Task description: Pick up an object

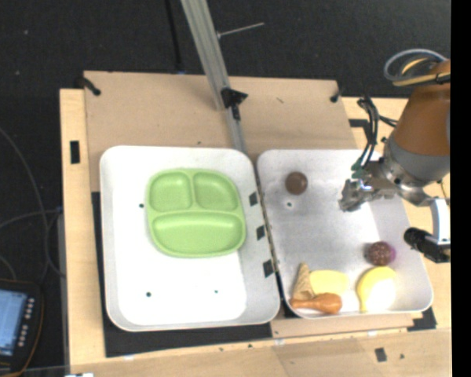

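While pincer (352,199) hangs over bare floor of right bin (322,234), holding nothing, finger state can't tell, best bet: drop straight onto one isolated item. Brown ball (297,182), small, round, dark, sits alone near bin's upper left, well apart from cluster by front edge.

A pale wooden tabletop (165,108) sits on dark carpeted floor (55,30). Thin cables (12,167) trail at the frame's left, and a lit screen (8,320) glows at lower left.
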### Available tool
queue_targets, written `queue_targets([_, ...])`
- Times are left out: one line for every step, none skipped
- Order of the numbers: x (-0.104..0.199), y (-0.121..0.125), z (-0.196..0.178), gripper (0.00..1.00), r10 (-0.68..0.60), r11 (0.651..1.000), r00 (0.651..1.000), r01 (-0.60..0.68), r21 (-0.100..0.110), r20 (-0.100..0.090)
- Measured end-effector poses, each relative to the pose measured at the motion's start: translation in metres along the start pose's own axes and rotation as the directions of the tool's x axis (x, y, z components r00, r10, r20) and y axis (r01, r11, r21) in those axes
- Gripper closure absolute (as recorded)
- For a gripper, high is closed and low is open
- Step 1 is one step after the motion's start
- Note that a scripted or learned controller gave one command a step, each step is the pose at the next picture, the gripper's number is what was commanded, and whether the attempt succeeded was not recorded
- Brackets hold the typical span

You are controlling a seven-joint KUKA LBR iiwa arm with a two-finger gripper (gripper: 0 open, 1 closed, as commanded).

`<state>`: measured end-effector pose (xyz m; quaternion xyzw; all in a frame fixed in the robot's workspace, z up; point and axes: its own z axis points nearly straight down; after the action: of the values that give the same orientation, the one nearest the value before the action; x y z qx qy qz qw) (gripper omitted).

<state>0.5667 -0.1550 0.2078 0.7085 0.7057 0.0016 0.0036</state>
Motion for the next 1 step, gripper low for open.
queue_targets([-0.0019,0.0017,-0.0333,1.00,-0.006,1.000,1.000,0.006,0.001,0.000])
